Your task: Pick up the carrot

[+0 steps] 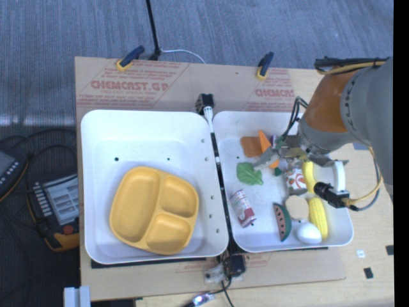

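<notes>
The carrot (275, 165) looks like the small orange piece with a green tip in the right bin (268, 243), mostly hidden beneath my gripper. My gripper (271, 157) reaches in from the right and hangs low over it, its tip pointing left toward a green leaf (249, 173). Just behind the tip, near the bin's back wall, lies a larger flat orange piece (255, 144). The view does not show whether anything is held.
The right bin also holds a small can (243, 208), a watermelon slice (281, 221), a white egg (309, 233), a corn cob (317, 213), a red-and-white pack (295, 181) and a beige disc (297, 204). A yellow divided plate (154, 210) lies in the left bin (96, 146).
</notes>
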`<state>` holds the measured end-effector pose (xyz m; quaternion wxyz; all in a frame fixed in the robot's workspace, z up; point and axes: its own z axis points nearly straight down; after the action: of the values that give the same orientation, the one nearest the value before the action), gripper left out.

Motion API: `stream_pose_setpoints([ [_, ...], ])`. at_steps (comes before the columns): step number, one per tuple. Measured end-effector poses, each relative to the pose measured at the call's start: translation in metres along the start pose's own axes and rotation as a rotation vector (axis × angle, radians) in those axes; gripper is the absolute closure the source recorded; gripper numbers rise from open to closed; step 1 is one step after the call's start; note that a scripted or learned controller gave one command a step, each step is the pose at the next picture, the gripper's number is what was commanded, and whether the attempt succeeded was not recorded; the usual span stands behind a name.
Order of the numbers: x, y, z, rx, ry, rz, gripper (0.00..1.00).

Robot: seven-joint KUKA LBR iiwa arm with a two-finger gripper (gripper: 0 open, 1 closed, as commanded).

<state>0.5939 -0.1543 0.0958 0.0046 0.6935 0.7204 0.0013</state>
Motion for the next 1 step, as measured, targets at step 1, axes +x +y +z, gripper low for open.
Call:
stream_pose_setpoints([
  [1,0.0016,-0.0008,-0.0078,0.005,0.004,0.0,1.0],
])
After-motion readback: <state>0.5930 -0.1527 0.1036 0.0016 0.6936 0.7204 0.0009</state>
